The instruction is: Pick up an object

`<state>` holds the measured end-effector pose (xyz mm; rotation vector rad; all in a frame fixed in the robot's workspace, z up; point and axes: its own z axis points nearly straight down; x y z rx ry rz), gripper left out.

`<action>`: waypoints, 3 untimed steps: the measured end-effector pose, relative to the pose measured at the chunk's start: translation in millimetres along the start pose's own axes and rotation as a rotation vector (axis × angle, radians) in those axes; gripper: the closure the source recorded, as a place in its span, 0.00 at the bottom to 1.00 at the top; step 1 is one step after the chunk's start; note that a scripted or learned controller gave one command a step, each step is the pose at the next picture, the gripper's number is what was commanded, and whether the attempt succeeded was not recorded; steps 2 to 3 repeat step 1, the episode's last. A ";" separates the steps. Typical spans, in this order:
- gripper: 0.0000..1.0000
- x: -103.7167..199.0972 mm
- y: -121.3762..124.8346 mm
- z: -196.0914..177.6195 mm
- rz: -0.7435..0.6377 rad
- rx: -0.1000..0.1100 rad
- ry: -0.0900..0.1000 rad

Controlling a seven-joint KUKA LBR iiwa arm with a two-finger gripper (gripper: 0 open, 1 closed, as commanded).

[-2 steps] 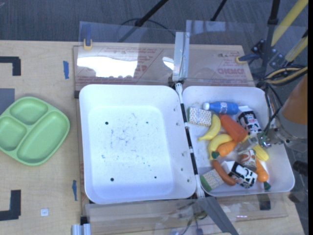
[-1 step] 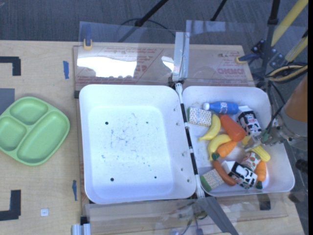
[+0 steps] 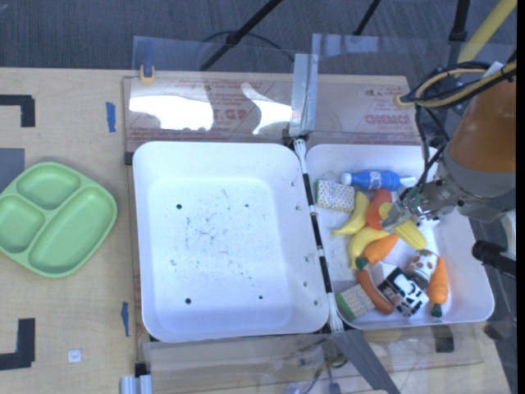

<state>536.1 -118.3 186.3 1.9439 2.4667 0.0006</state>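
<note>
**Many toys, tight pile: risk of a bad grab**

Crowded into the right bin [image 3: 480, 302]: blue bottle [image 3: 371, 180], banana [image 3: 355, 217], carrot [image 3: 377, 249], corn cob [image 3: 410, 235], second carrot [image 3: 440, 281]. Left bin [image 3: 164, 171] bare, green plate [image 3: 53, 217] well apart. Gripper [image 3: 413, 206] low over the pile, just beside the corn cob; open or closed, cannot tell. Nothing visibly held. Likely trouble: pinching two toys at once, sliding off a rounded skin, or knocking neighbours aside.
</note>
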 end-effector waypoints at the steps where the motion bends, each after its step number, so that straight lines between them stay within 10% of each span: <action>1: 1.00 1.4 -22.4 -55.7 0.096 -0.001 -0.001; 3: 1.00 1.4 -22.4 -55.7 0.096 -0.001 -0.001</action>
